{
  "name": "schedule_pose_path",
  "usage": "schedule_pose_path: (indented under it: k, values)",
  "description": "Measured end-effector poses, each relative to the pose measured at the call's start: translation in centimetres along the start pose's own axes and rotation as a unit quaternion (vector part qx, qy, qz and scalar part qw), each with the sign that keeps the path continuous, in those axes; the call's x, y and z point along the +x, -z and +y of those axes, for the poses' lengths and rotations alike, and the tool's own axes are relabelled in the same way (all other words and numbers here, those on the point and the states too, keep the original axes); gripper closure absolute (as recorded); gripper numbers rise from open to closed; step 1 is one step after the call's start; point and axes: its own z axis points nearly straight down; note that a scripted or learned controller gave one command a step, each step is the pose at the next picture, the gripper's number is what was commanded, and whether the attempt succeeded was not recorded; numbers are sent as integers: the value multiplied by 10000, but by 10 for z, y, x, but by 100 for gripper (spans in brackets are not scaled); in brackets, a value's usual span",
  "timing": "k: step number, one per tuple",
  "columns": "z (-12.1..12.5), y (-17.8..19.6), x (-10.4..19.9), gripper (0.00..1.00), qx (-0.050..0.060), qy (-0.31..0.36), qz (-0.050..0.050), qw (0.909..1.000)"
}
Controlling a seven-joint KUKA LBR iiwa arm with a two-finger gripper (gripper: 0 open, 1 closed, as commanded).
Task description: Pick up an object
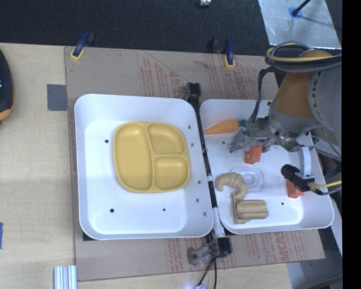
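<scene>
An orange-red block [252,155] lies in the right bin [325,212], touching the end effector [251,142] directly above it. Whether that end effector is open or gripping cannot be told. A carrot [221,126] lies just left; a croissant [232,183] sits below.

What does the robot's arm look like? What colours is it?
The arm is fat and round, grey, with an orange band above the wrist. Black cables loop around it. The gripper at its end is dark grey metal.
</scene>
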Motion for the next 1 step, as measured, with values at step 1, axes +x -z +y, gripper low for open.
schedule_pose_path:
  k: [1]
  values:
    - [-2,11,-1,100,19,2,0,10000]
